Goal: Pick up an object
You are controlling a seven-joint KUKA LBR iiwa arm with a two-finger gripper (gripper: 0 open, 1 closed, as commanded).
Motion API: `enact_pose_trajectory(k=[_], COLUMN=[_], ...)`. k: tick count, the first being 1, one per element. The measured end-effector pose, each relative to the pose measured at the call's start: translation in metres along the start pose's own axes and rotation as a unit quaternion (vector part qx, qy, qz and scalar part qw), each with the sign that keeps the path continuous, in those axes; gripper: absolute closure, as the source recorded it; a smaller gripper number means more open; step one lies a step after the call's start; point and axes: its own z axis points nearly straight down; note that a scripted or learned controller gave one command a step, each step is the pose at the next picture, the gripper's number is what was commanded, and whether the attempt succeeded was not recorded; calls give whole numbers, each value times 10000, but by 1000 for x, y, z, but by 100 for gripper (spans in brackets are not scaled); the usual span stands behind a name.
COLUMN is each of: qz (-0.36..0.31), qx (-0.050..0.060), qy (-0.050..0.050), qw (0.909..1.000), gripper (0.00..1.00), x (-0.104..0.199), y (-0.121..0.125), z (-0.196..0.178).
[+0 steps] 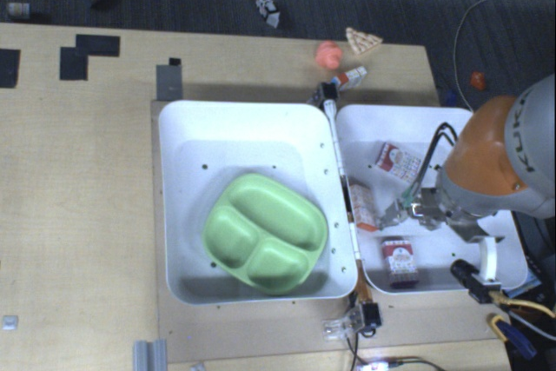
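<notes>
My gripper [407, 209] hangs low over the middle of the right bin [452, 122], at the end of the grey arm with the orange band [486, 156]. Just below it lies a small dark red box [400, 260] near the bin's front wall. A white packet [361, 204] rests to the gripper's left by the dividing wall, with a thin orange piece [367, 227] beside it. A red and white carton [397, 159] lies further back in the same bin. I see nothing held by the gripper.
The left bin [187, 130] holds a green divided plate [265, 230]. Behind the bins on the bench lie a pink ball [328, 55], a toy pizza slice [363, 40] and a small tube [349, 79].
</notes>
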Motion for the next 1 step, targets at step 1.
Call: enact_pose_trajectory(k=[1], qz=[-5], qx=[-33], qy=[-3], qw=[10000], gripper=[100], x=[0], y=[2], z=[-11])
